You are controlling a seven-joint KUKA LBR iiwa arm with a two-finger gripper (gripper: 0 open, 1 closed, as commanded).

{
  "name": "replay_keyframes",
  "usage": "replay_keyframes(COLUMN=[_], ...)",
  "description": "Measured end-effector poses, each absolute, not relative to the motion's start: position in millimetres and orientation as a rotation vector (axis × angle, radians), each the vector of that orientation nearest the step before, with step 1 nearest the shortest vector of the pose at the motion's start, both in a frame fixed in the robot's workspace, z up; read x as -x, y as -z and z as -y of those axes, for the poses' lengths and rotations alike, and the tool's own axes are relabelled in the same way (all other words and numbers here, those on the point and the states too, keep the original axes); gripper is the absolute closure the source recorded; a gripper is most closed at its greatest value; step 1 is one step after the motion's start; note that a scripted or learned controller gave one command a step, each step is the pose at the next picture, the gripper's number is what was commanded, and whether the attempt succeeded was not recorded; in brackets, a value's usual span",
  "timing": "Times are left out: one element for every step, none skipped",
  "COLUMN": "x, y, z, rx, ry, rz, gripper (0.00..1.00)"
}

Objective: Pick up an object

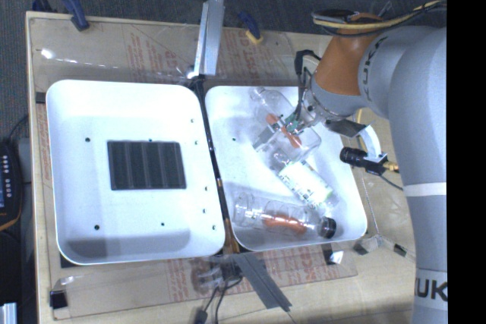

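Note:
My gripper (289, 125) is down in the right bin (228, 163), in its upper middle part, over a jumble of clear plastic items. A clear bottle with a white label (305, 183) lies at a slant just below the gripper. Along the bin's front wall rests another clear bottle with something orange inside (276, 221), and a small black cap (327, 227) sits at its right end. A third clear piece (267, 98) lies near the bin's back wall. The gripper's body hides what is directly under it.
The left bin (76, 125) holds a dark ribbed panel (146, 165) at its middle. A metal bar (207, 38) stands at the back between the bins. The grey arm (410, 110) covers the right side of the bench. Blue clamps (74, 10) grip the back edge.

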State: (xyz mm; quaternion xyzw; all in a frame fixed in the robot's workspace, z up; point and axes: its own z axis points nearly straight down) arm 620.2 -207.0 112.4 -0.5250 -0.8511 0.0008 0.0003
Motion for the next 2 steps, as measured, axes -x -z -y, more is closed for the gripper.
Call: replay_keyframes(x=[-620.5,-647.8], y=[-122.2,-190.8], z=[206.3,151.2], rx=[1.642,1.658], ry=[-0.004,-0.001], rz=[2.676,2.667], gripper=[1.00,1.00])
